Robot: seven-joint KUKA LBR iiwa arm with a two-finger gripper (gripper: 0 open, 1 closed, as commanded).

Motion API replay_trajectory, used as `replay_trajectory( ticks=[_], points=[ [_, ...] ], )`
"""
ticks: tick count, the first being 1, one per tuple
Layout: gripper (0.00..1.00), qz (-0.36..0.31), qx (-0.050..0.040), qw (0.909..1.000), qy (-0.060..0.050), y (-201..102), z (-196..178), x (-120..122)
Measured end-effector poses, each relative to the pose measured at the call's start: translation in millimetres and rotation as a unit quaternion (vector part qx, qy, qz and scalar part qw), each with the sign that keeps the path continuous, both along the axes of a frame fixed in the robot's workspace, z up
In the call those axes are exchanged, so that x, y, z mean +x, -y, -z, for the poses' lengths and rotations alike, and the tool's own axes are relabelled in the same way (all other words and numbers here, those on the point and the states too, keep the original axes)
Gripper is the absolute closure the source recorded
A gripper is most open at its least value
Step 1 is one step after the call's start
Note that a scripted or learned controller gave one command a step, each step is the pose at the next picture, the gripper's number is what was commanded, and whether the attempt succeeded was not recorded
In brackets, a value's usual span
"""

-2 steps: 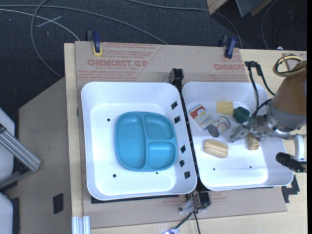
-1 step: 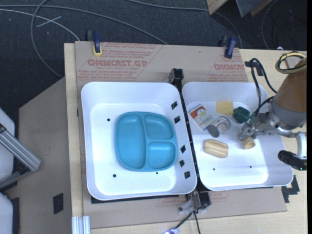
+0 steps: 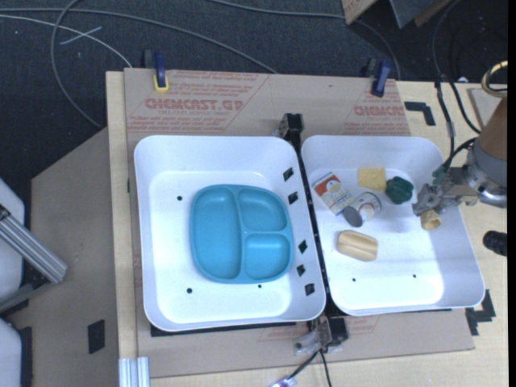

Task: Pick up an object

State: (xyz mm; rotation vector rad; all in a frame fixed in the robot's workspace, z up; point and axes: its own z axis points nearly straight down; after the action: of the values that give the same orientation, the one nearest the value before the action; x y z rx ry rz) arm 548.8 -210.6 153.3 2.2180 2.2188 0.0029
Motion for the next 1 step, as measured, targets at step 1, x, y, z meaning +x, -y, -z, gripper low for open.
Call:
replay_trajectory(
  ticks=[1],
  points=[
    [1.00,-0.001,0.0003,1.0000,0.000,-1.3,-42.9,1.5]
  ],
)
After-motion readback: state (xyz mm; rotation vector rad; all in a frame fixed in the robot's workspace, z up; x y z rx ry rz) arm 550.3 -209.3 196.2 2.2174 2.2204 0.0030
